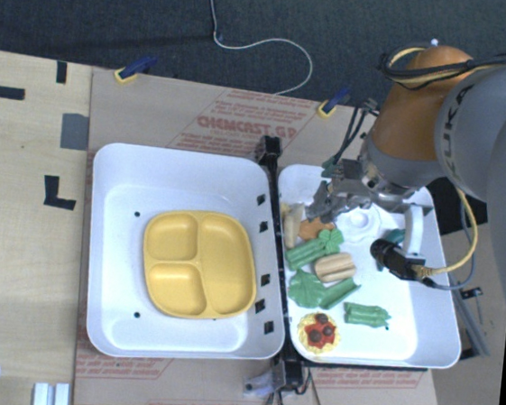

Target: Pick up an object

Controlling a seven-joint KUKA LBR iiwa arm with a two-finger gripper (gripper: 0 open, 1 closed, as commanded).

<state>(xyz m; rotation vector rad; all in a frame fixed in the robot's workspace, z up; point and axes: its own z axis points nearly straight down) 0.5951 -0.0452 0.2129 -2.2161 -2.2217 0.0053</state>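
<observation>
I see the arm (446, 101) reaching in from the right, its orange band above the wrist, and the claw (325, 207) hanging low over the upper left part of the right bin (432, 340). I cannot tell from here whether the claw is released or clenched; its tip is dark and blends into the clutter below it.

The things to pick lie in that right bin, crowded toward its left wall. Right under the claw tip sits a small orange piece (316, 225), and beside it, against the bin wall, a pale tan piece (292, 222). Just below the claw lies a green leafy toy (313, 247), touching a toy hot dog (335, 268). Another green leafy toy (320, 293) lies below the hot dog. Further from the claw, toward the bottom of the bin, I see a small green vegetable (366, 316) and a small toy pizza (318, 332). A white round thing (357, 223) lies just right of the claw.

The left bin (119, 182) holds a yellow divided plate (199, 264), well apart from the claw. Both bins rest on cardboard (235, 122) on the table (12, 242).
</observation>
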